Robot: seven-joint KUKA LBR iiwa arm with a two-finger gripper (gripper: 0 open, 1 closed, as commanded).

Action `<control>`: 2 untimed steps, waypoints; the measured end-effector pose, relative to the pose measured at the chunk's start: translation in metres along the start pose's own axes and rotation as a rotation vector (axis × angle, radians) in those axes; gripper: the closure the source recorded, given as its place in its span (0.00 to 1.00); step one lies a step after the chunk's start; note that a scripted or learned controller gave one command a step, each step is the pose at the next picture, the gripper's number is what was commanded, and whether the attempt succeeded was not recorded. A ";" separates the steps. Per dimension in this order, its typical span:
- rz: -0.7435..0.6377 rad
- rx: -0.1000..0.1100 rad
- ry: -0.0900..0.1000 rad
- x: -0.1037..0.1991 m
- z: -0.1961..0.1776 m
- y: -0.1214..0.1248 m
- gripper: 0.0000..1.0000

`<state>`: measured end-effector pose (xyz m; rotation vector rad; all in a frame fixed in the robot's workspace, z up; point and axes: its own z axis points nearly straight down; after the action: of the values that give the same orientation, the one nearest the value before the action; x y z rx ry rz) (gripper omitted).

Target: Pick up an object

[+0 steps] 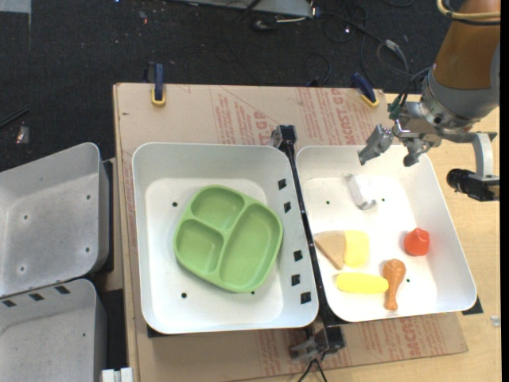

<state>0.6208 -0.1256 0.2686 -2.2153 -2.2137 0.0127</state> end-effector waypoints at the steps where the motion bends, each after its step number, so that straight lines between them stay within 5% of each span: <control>1: -0.002 -0.013 -0.002 0.000 -0.008 0.002 0.00; 2: 0.001 -0.008 -0.001 -0.004 0.038 -0.004 0.00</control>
<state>0.6167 -0.1294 0.2302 -2.2212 -2.2174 0.0050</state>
